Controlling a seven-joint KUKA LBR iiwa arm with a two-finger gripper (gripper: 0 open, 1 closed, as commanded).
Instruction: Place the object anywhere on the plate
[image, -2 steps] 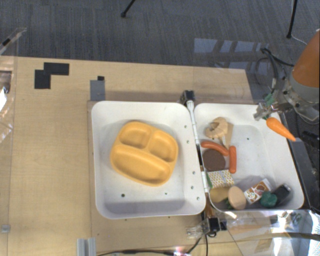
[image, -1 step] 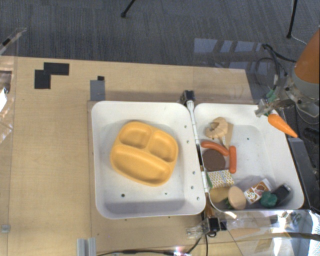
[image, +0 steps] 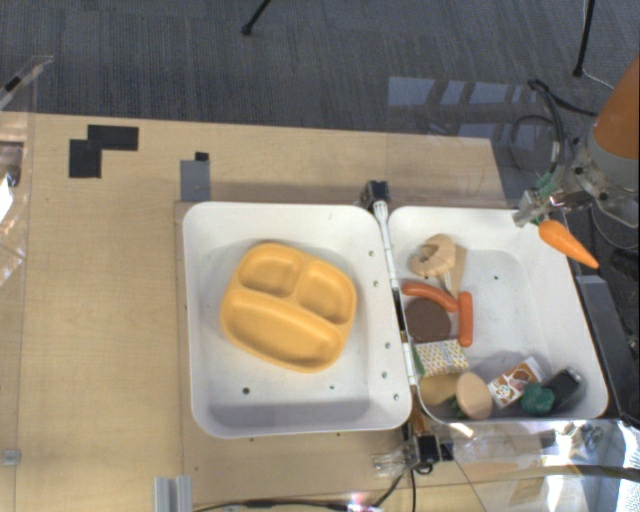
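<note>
Along the bottom edge of the frame, nearest the camera, the lower end of the right-hand bin (image: 592, 392) holds a crowd of small play-food pieces: a tan rounded piece (image: 474, 395), a small printed carton (image: 512, 383), a dark green item (image: 540, 400) and a patterned square (image: 441, 355), all lying touching or just beside one another, as if tipped in loose rather than arranged. Higher in the same bin a brown disc (image: 427, 320) sits against two orange-red sausages (image: 448, 303), and above them a pale, lumpy piece (image: 432, 256) lies near the divider between the bins.

At the centre left, the left-hand bin (image: 205, 390) carries the yellow plate (image: 288, 305), a compartmented dish lying flat and turned at a slant, with nothing visible in its sections. It sits alone in that bin, probably so that whatever is dropped lands on it without hindrance.

Farther off, at the upper right of the frame, the gripper (image: 548, 200) hangs over the far right corner of the right-hand bin, and the carrot (image: 568, 243) projects from beneath it, orange body pointing down and right, green top toward the fingers. The fingers appear clenched on the carrot's leafy end, though the contact is small in the picture. The carrot seems lifted clear of the bin floor, well apart from the plate, so the carry leftward across the divider looks like the step in hand.
</note>
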